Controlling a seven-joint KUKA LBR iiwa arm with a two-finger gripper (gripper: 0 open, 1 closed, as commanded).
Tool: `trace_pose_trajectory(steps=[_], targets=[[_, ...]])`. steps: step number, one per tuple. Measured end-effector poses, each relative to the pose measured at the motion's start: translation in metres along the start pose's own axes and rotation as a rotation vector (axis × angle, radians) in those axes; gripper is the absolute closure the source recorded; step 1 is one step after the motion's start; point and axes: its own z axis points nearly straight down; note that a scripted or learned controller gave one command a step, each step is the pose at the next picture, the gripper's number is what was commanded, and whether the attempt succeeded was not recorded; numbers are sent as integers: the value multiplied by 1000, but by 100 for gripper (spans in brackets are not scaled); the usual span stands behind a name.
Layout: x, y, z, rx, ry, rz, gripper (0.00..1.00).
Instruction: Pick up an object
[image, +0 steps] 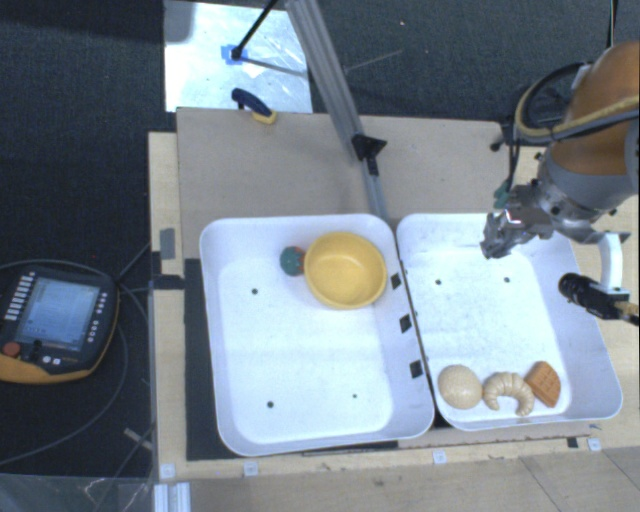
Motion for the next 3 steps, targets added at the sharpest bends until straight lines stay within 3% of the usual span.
trace_pose_trajectory(steps=[3], targets=[[154, 40, 16, 1, 0, 0, 100]])
